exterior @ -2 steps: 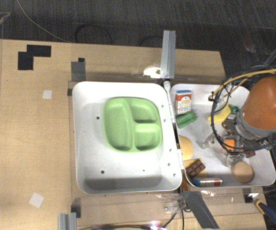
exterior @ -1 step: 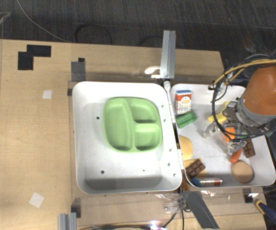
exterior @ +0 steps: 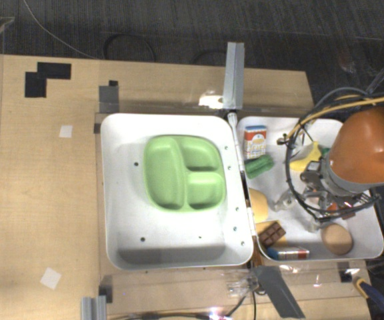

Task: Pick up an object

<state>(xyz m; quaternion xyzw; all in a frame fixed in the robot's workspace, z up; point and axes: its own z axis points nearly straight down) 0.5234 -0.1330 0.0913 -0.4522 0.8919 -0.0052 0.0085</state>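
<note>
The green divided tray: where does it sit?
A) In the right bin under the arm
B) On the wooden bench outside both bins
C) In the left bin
C: the green divided tray lies inside the left bin, away from the arm.

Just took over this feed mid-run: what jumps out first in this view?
The green tray lying alone in the left bin grabs the eye first. Next is the arm's orange band looming over the right bin, which is crowded with small items: a can and a green piece at the top left, a brown egg-like ball at the bottom right.
</note>
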